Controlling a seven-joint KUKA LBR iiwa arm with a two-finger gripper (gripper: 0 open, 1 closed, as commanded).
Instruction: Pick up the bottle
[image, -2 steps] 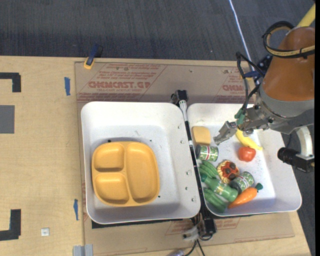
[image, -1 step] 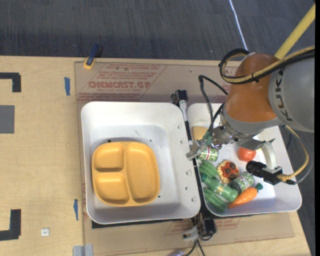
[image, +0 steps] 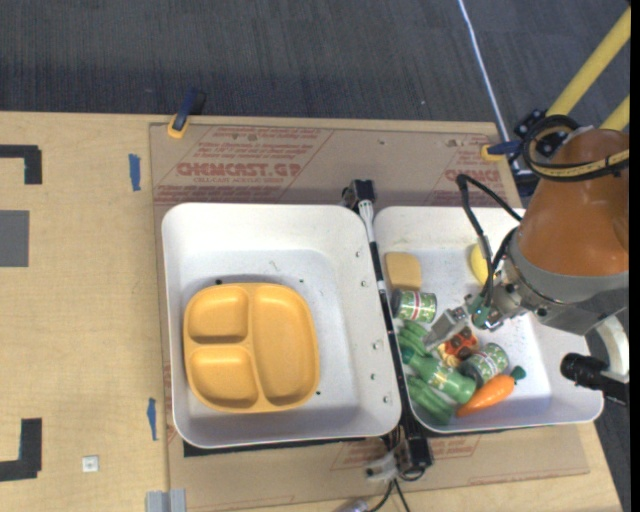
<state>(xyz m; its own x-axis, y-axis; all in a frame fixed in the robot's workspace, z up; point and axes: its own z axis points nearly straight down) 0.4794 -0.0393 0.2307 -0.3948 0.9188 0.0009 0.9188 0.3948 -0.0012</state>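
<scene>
The green bottle (image: 436, 378) lies on its side in the front left part of the right bin (image: 560, 405), among other small items. My gripper (image: 450, 328) hangs low over the middle of that bin, just above and behind the bottle, next to a green can (image: 416, 305). The orange band and grey wrist of the arm (image: 575, 225) cover the bin's right side. I see nothing lifted clear of the pile.
An orange carrot (image: 490, 392), a second can (image: 490, 360), a tan block (image: 403, 270) and a yellow item (image: 479, 265) share the right bin. The left bin (image: 200, 230) holds a yellow divided plate (image: 250, 345).
</scene>
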